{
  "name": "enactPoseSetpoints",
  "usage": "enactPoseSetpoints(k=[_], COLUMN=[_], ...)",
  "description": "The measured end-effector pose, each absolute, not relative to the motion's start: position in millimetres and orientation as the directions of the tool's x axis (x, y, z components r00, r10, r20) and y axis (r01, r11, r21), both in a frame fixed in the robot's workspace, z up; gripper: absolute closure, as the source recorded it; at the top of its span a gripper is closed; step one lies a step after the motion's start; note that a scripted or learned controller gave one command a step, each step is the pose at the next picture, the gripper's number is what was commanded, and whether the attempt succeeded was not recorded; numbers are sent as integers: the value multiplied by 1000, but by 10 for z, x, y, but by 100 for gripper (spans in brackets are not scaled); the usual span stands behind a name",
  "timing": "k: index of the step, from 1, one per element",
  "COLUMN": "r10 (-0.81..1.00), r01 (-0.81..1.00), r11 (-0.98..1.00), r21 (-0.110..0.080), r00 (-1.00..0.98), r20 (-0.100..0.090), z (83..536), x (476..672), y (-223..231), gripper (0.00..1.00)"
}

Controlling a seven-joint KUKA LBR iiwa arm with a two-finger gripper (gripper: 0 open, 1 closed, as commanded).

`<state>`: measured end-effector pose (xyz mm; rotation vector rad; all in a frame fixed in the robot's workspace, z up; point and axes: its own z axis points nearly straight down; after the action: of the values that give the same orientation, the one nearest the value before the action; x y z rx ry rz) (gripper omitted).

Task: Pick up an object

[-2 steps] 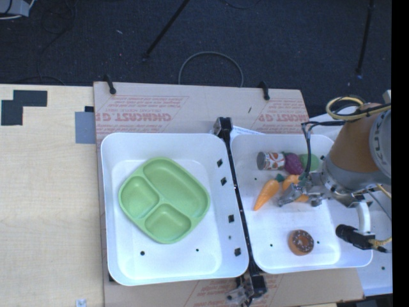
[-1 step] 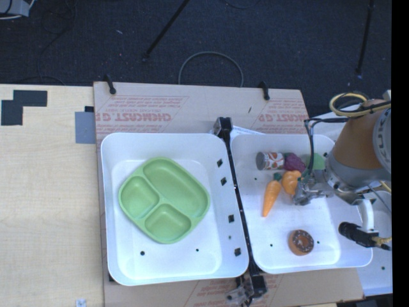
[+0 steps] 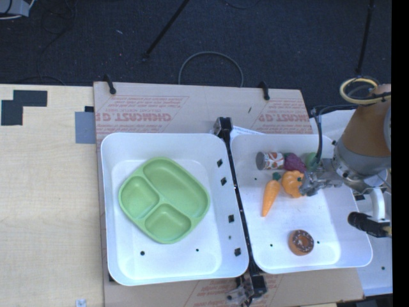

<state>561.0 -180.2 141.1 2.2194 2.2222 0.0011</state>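
The right bin [image 3: 345,248] holds several toys. An orange carrot [image 3: 270,197] lies near its middle, with an orange-yellow pepper [image 3: 292,183] just to its right. Behind them are a small tin can [image 3: 271,160] on its side and a purple bunch of grapes [image 3: 294,163]. A brown donut [image 3: 301,242] lies toward the front. My gripper [image 3: 311,185] is low in the right bin, right against the pepper's right side. Nothing shows as held in it. The arm partly hides a green object [image 3: 310,160] behind the gripper.
The left bin [image 3: 118,248] holds a green divided plate [image 3: 164,199]. A black-clipped divider [image 3: 233,200] separates the two bins. The grey arm with its orange band [image 3: 367,133] comes in over the right bin's right rim.
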Motion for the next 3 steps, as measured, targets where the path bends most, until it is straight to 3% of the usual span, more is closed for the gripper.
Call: enactPoseSetpoints(k=[2,3], r10=[1000,1000], r01=[1000,1000], r11=[2,4], r21=[3,-4], r00=[-2,-4], r20=[-1,3], z=[2462,2337], x=[5612,5625], y=[-1826,-1326], gripper=[100,100])
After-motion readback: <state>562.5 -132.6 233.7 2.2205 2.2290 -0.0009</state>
